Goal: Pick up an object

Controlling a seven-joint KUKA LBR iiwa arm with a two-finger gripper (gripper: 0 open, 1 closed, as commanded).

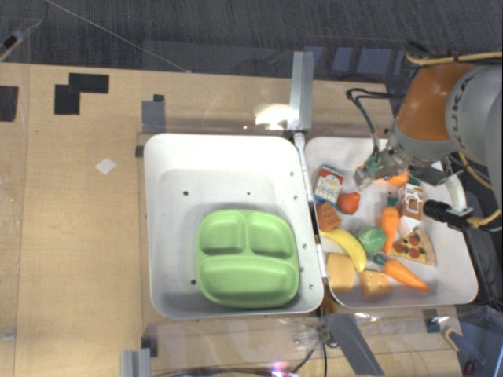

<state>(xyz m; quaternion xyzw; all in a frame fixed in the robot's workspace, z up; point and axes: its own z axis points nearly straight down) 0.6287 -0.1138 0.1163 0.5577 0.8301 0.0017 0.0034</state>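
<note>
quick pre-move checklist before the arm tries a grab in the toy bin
1. Gripper over the right bin: ok, near its far edge.
2. Finger opening: cannot tell.
3. Object held between the fingers: cannot tell.
4. Nearest target: the tomato lies just below the gripper, beside the small carton: ok.
5. Room around targets: not ok, the banana, carrot and pizza slice are crowded together.
6. Left bin holds the green tray, away from the arm: ok.

Far across the top runs a dark grey carpeted floor. Nearer lies the pale wooden bench, with black square markings at its far left. A bright patch of light glares on the bench beside an upright metal bracket.
</note>
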